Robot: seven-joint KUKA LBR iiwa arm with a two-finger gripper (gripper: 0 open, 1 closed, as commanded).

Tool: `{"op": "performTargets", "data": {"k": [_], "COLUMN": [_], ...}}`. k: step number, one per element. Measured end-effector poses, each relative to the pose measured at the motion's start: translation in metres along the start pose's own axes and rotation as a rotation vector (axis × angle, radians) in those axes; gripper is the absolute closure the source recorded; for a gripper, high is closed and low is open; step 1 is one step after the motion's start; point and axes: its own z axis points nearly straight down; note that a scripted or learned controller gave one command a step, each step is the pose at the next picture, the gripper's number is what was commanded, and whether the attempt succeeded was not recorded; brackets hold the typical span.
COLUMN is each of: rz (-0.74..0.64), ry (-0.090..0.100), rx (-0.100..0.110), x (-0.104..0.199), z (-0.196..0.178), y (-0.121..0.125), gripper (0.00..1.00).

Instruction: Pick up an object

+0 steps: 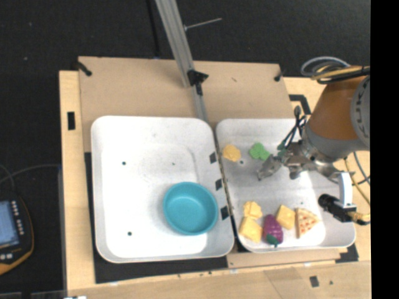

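The gripper (278, 166) hung over the middle of the right bin (324, 237), its fingers seemingly spread with nothing between them, though the slant made that hard to judge. A green piece (259, 150) lay just beside it, a yellow piece (231, 152) near the bin's left wall. Along the near edge crowded two yellow blocks (251, 222), a purple piece (272, 228), a cheese-like cube (285, 216) and a pizza slice (305, 221). In the left bin (124, 142), a blue bowl (189, 208) sat at the near right, leaving broad bare floor.
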Motion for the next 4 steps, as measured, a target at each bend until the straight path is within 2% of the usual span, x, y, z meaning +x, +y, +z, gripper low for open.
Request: {"op": "performTargets", "data": {"k": [1, 2, 3, 4], "rz": [0.001, 0.001, 0.006, 0.002], "ry": [-0.001, -0.001, -0.001, -0.002], "rx": [0.003, 0.000, -0.004, -0.008], "x": [-0.001, -0.002, -0.003, -0.011], "z": [0.042, 0.066, 0.055, -0.008], "y": [-0.002, -0.002, -0.001, 0.001], "gripper": [0.00, 0.00, 1.00, 1.00]}}
